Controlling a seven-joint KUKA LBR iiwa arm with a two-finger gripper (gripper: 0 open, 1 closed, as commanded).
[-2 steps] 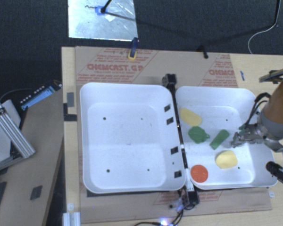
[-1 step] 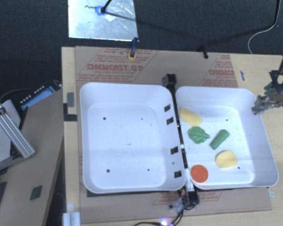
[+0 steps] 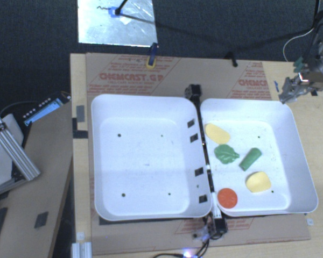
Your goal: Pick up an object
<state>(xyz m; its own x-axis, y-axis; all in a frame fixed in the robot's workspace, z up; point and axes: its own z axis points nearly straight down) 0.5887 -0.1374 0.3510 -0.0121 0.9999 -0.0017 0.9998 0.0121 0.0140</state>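
The right bin [image 3: 297, 144] holds several small objects. A yellow oval piece [image 3: 217, 133] lies near its left wall, with a green leafy piece [image 3: 226, 154] just below it. A green cylinder [image 3: 251, 158] lies tilted in the middle. A yellow lump [image 3: 258, 181] sits toward the front, and an orange-red round piece [image 3: 227, 198] lies in the front left corner. My gripper [image 3: 290, 90] hangs at the far right, above and outside the bin's back right corner, apart from every object.
The left bin [image 3: 145, 155] lies beside the right one, joined by a black divider strip [image 3: 204, 155]. Both rest on a cardboard sheet [image 3: 129, 74]. A shiny metal plate [image 3: 117, 15] lies at the back, and an aluminium rail [image 3: 11, 144] stands at the left.
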